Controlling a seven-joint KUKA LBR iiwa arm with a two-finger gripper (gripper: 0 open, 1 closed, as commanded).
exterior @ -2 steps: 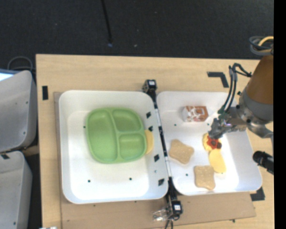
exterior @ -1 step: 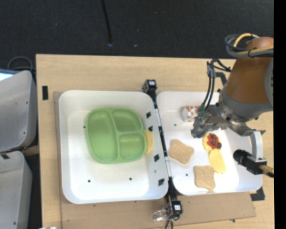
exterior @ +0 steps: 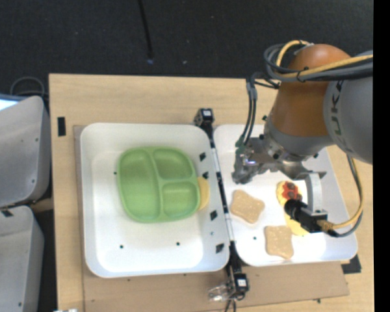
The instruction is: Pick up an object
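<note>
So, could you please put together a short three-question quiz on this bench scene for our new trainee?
1. True or false: the green divided plate lies in the same bin as the toast slices.
2. Multiple choice: the gripper hangs over which bin? A) left bin B) right bin C) neither
3. Fill in: how many tan toast slices lie in the right bin?

Key
1. False. The plate lies in the left bin; the upper toast slice and the lower toast slice lie in the right bin.
2. B. It hangs above the upper toast slice.
3. Two.
</note>
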